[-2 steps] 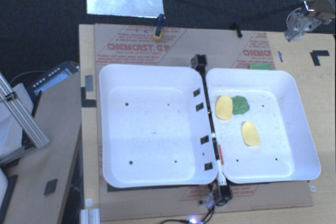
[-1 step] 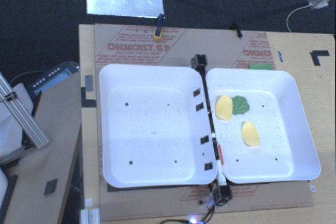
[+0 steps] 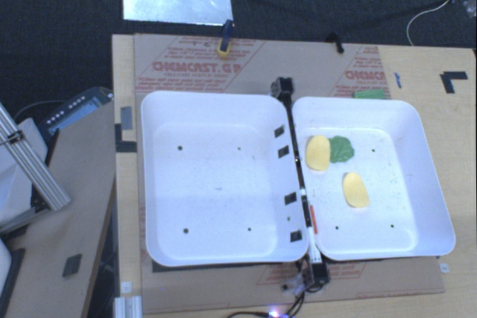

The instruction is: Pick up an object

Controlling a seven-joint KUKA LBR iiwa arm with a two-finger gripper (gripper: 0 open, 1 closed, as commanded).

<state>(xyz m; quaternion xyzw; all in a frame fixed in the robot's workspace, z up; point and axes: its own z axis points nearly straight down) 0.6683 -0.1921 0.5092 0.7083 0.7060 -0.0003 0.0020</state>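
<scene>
1. Nearest the camera in the right bin (image 3: 425,160), a yellow oval piece (image 3: 355,190) lies flat, its long axis running near to far and leaning slightly left at the far end.
2. Beyond it, a second yellow oval (image 3: 317,153) lies upright in view, touching a green leaf-like piece (image 3: 342,149) on its right.
3. The left bin (image 3: 160,160) adjoins it on the table (image 3: 186,59).
4. The end effector's state cannot be told.

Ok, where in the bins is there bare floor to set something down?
The left bin shows bare floor wall to wall. In the right bin, the near strip and right side are free. It is crowded upper left: two yellow pieces and a green piece.
</scene>
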